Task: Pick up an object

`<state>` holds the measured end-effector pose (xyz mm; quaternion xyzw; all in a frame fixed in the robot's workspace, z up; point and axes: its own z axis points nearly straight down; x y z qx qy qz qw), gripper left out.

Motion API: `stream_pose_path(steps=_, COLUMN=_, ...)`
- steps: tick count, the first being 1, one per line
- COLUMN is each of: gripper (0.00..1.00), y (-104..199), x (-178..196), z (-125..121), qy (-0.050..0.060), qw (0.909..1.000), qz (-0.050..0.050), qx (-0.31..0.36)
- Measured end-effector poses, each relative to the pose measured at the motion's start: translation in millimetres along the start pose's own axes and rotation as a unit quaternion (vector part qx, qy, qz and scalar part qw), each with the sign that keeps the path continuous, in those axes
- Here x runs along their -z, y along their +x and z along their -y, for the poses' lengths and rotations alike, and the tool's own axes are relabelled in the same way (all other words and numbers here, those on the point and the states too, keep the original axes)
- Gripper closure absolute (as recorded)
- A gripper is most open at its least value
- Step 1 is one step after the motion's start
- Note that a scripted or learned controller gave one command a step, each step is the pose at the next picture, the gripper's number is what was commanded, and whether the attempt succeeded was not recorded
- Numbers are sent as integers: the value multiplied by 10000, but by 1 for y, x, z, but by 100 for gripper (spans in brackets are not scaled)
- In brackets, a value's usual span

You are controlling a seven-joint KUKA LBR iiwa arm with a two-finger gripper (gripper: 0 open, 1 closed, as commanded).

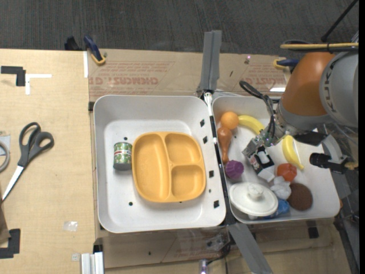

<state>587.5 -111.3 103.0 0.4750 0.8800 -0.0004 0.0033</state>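
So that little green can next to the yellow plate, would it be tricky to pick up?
Probably a bit. The green can seems to lie on its side against the yellow divided plate, so a nudge could roll it. It looks rigid, so it shouldn't squash. Its smooth round wall might slip between fingers.

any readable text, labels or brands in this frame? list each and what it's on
Red print on the cardboard sheet behind the left bin: appears upside down and mirrored, too faint to read reliably.
Similar red print on the cardboard behind the right bin: too faint to read.
Dark lettering on the grey arm at the right edge: cut off, unreadable.
Label on the small green can: too small to read.
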Motion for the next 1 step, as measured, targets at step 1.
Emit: stream_pose_path(steps=1, gripper=100, y=1, x=162, z=-65, qy=8, qw=9991, qz=-14, qx=-428)
